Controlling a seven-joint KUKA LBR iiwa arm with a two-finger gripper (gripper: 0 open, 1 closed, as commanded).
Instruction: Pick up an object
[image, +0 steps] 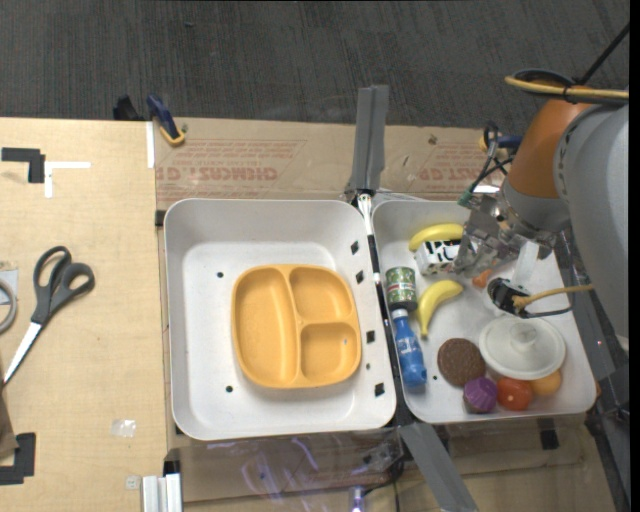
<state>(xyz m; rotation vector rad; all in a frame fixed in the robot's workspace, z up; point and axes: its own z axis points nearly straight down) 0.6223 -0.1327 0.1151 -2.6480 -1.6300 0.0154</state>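
Observation:
My gripper (483, 243) hangs low over the back of the right bin (575, 405), just right of a yellow banana (437, 235) and a black-and-white object (438, 258). A second banana (438, 299) lies in front of them. Along the bin's left wall are a green can (401, 285) and a blue bottle (408, 352). Toward the front sit a brown disc (461, 361), a purple piece (480, 394), a red tomato (514, 394), an orange fruit (548, 382) and a white bowl (522, 345). A small orange item (482, 280) peeks out below the gripper.
The left bin (190, 300) holds a yellow divided plate (297, 325). Scissors (50, 290) lie on the wooden bench at the left. A blue clamp (165, 118) and a strip of cardboard (260, 165) are behind the bins. The grey arm (590, 170) fills the upper right.

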